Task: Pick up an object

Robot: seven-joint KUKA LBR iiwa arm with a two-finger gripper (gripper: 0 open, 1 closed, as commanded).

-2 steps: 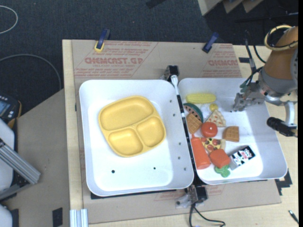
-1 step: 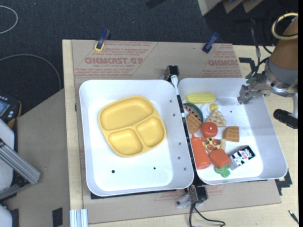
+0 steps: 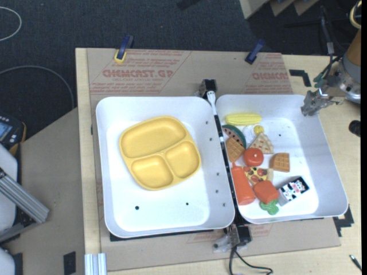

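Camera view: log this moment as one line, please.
tool: above right bin's far right rim, nothing seen held | toy food pile: right bin | yellow tray: left bin

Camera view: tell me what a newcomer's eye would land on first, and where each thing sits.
The big yellow three-compartment plastic plate stands out first, alone in the left white bin. Next comes the bright heap of toy food crowded along the left side of the right white bin, with a yellow corn cob at its far end and an orange carrot nearer. The gripper sits over that bin's far right corner.
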